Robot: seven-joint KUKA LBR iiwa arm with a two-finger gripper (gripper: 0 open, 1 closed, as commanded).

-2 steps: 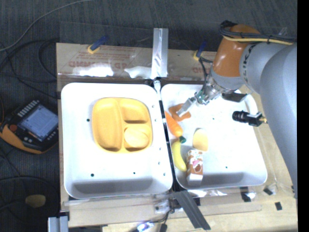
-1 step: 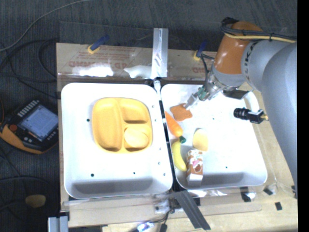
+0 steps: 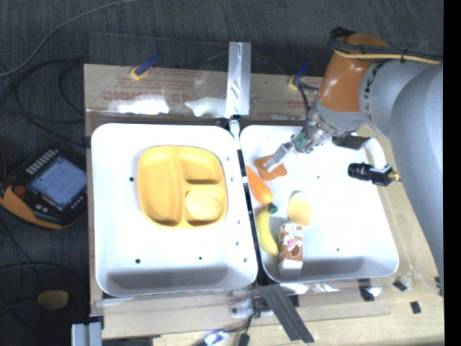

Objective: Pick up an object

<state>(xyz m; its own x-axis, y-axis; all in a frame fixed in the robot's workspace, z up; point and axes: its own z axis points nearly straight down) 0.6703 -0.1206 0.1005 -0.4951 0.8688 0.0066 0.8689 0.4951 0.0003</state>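
Observation:
My gripper [image 3: 277, 157] reaches down and to the left into the back-left part of the right bin [image 3: 360, 222]. Its tip is right at a small orange-brown block [image 3: 272, 169]; whether it grips the block is not visible. Just below lies an orange carrot-like piece [image 3: 260, 187] along the bin's left wall. A yellow banana [image 3: 266, 233], a pale yellow rounded fruit [image 3: 299, 208] and a small printed carton [image 3: 291, 245] lie further toward the front.
The left bin [image 3: 115, 251] holds a yellow divided tray [image 3: 180, 186]. A raised rim [image 3: 243, 193] separates the two bins. A handheld controller [image 3: 45, 186] lies on the floor to the left. The grey arm [image 3: 403, 99] covers the right bin's back-right corner.

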